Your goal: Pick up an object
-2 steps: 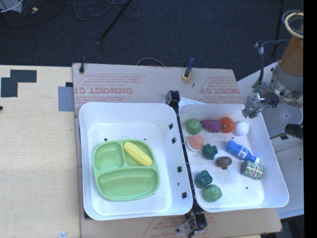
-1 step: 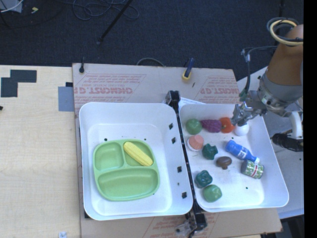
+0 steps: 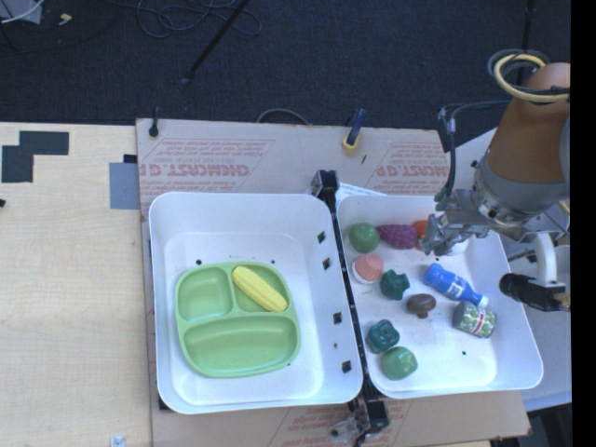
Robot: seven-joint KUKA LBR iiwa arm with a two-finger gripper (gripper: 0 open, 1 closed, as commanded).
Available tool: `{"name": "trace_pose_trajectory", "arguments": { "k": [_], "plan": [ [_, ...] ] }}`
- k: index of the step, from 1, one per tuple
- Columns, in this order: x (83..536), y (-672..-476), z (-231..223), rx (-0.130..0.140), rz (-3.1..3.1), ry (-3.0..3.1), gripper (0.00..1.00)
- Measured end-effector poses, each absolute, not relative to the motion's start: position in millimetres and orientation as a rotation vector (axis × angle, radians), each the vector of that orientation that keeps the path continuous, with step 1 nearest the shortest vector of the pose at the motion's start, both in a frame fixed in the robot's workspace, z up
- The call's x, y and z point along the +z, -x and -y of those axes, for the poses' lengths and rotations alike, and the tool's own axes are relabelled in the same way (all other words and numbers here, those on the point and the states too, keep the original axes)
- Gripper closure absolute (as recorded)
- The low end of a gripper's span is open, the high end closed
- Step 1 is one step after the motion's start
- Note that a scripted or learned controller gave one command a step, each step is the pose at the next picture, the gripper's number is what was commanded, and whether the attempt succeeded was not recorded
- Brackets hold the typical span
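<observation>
Two white bins side by side on the surface (image 3: 74, 324). Left bin (image 3: 186, 222) holds a green divided plate (image 3: 233, 343) with a yellow corn cob (image 3: 259, 289) lying diagonally in its upper right compartment.

Right bin (image 3: 517, 361) holds the loose items. Green ball (image 3: 364, 237) near the upper left corner, purple grapes (image 3: 399, 236) just beside it to the right. Something orange-red (image 3: 421, 227) pokes out next to the grapes, partly hidden by the gripper, cannot tell what it is. Pink round piece (image 3: 369, 268) below the green ball, dark green pepper (image 3: 394, 284) just to its right. Blue bottle (image 3: 453, 283) lies tilted in the middle, cap toward the lower right. Brown mushroom-like piece (image 3: 421, 304) just below-left of the bottle. Small can with red and green label (image 3: 475, 319) lies on its side toward the right wall. Dark teal lumpy piece (image 3: 382, 335) and a green apple-like ball (image 3: 399, 362) near the front, close together.

Arm (image 3: 526, 147) comes in from the right; gripper (image 3: 441, 238) is low over the upper part of the right bin, just beside the grapes and above the blue bottle. Cannot tell the state of the gripper, and nothing is visibly held by it. All items lie in the bins.
</observation>
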State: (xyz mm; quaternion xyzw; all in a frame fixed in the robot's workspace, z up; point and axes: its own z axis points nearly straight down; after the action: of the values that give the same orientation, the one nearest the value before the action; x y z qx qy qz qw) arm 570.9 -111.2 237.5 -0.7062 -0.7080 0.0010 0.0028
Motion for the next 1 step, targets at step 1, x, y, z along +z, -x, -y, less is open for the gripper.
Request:
{"name": "trace_pose_trajectory", "arguments": {
  "k": [1],
  "plan": [
    [239.7,-530.4,68.1,0.004,2.220,2.214,1.00]
  ]
}}
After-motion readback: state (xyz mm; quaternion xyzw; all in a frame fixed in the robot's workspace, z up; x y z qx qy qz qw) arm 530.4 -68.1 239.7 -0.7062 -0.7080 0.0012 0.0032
